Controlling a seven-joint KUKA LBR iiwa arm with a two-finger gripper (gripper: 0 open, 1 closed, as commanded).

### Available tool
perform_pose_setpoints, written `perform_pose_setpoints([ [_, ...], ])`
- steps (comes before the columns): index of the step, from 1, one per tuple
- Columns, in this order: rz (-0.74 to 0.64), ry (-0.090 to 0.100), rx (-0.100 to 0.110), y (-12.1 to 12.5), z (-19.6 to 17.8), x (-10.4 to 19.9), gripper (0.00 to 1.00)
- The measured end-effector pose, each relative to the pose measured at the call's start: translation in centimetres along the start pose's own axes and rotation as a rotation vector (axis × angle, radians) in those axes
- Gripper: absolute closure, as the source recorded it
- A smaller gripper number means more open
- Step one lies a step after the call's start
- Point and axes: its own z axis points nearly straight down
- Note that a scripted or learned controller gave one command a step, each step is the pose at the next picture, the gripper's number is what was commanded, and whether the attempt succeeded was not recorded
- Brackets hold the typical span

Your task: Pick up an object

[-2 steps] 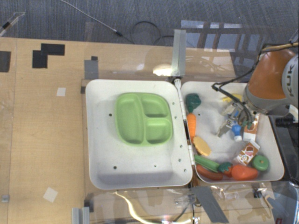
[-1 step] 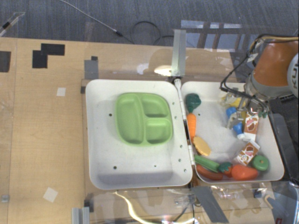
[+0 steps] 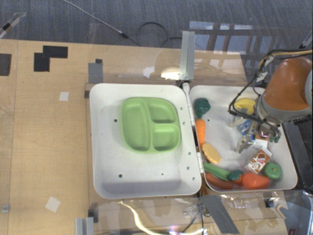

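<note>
The gripper hangs over the right bin, low above its floor, and whether it is open or closed on anything I cannot tell; nothing shows plainly in its grasp. Just behind it lies a banana, partly hidden by cables. Just in front, toward the bin's near wall, sit a small carton, a green apple and a tomato. Off to its left lie a cracker, a carrot and a dark green vegetable, with a cucumber near the front corner. The toys crowd the walls, so the bare middle suits a descent. Far left, the other bin holds a green tray. Likeliest target is the carton
</note>
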Motion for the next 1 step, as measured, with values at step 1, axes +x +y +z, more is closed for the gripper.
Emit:
perform_pose_setpoints([
  [1, 0.049, -0.001, -0.003, 3.15, 0.18, -6.26, 0.00],
])
